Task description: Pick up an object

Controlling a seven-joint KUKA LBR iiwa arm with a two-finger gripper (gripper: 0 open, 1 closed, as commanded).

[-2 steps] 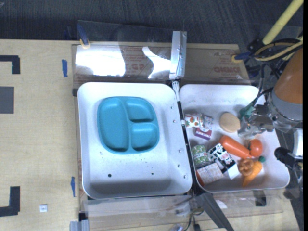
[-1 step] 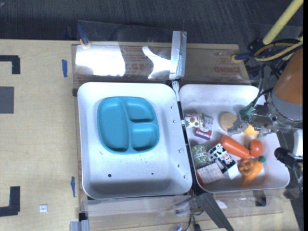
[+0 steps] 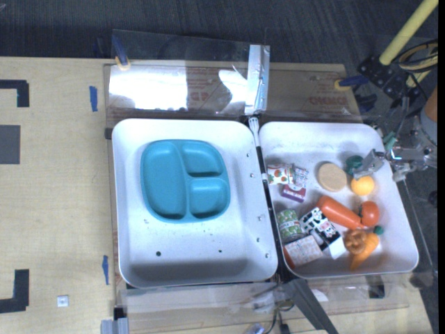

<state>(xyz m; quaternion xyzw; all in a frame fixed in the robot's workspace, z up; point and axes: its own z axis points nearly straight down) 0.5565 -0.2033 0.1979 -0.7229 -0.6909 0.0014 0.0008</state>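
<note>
The right bin (image 3: 306, 136) holds a jumble of small items. An orange carrot (image 3: 339, 213) lies in the middle, with a round tan disc (image 3: 332, 177) above it. Near the right wall sit a yellow lemon (image 3: 362, 185) and a red tomato (image 3: 370, 212). An orange toy (image 3: 359, 243) lies at the lower right. A cow-patterned box (image 3: 318, 223), a green can (image 3: 288, 221) and small printed cartons (image 3: 289, 180) sit on the left side. My gripper (image 3: 386, 156) hangs over the bin's upper right edge, just above the lemon and beside a small teal item (image 3: 356, 163).
The left bin (image 3: 132, 242) holds a blue divided plate (image 3: 185, 179). A clear plastic sheet and a metal bracket (image 3: 257, 75) stand behind the bins. Cables and a yellow pole (image 3: 410, 26) crowd the upper right. Bare wooden bench (image 3: 49, 200) stretches to the left.
</note>
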